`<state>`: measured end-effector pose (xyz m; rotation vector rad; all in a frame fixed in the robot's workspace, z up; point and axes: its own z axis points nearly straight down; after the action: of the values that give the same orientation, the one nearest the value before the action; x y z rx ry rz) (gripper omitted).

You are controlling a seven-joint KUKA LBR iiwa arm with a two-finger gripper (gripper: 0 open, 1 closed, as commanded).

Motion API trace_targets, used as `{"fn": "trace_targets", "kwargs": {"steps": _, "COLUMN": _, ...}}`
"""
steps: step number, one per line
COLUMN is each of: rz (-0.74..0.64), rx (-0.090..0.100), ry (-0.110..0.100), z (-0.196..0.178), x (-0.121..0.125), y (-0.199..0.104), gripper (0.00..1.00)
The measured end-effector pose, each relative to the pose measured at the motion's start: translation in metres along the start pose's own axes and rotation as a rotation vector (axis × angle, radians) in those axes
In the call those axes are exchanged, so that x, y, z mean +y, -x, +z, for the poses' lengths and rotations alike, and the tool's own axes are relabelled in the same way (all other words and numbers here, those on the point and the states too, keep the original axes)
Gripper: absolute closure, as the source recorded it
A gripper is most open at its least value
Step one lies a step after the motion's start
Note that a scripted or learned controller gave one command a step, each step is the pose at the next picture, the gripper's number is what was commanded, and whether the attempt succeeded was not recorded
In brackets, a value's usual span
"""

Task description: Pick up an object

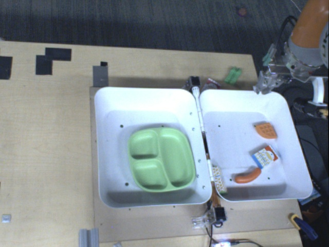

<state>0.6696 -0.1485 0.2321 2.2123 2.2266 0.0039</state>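
I am watching a wooden bench (46, 153) from above, with two shallow white bins side by side. The left bin (110, 112) holds a pale green tray (162, 158) with three compartments, lying flat near its middle. The right bin (234, 117) holds the small things I could pick from.

The grey arm (311, 27), with its orange band, comes in at about two o'clock. Its gripper (264, 84) hangs over the right bin's far corner, at roughly one o'clock of that bin, and holds nothing that I can see. It is too small and blurred to make out its grip, so I cannot tell how it stands.

Inside the right bin, a sausage (247, 176), reddish and slightly curved, lies at about five o'clock near the front wall. A small carton (264, 157), blue and white with an orange edge, rests just beside it at four o'clock. A flat orange cracker (266, 130) sits at three o'clock, apart from both.

I judge the cracker the closest target, though thin. I would centre above one item and descend straight, keeping away from the bin walls.
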Motion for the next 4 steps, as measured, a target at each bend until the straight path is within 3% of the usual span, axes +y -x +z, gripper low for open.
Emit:
{"fn": "trace_targets", "kwargs": {"steps": 1, "rz": 0.001, "rx": -0.001, "ry": 0.000, "z": 0.000, "x": 0.000, "y": 0.001, "gripper": 0.00}}
{"fn": "trace_targets", "kwargs": {"steps": 2, "rz": 0.003, "rx": 0.000, "ry": -0.001, "z": 0.142, "x": -0.048, "y": -0.019, "gripper": 0.00}}
{"fn": "trace_targets", "kwargs": {"steps": 3, "rz": 0.000, "rx": 0.000, "ry": 0.004, "z": 0.130, "x": -0.047, "y": -0.019, "gripper": 1.00}}
{"fn": "trace_targets", "kwargs": {"steps": 4, "rz": 0.001, "rx": -0.001, "ry": 0.005, "z": 0.030, "x": 0.001, "y": -0.012, "gripper": 1.00}}
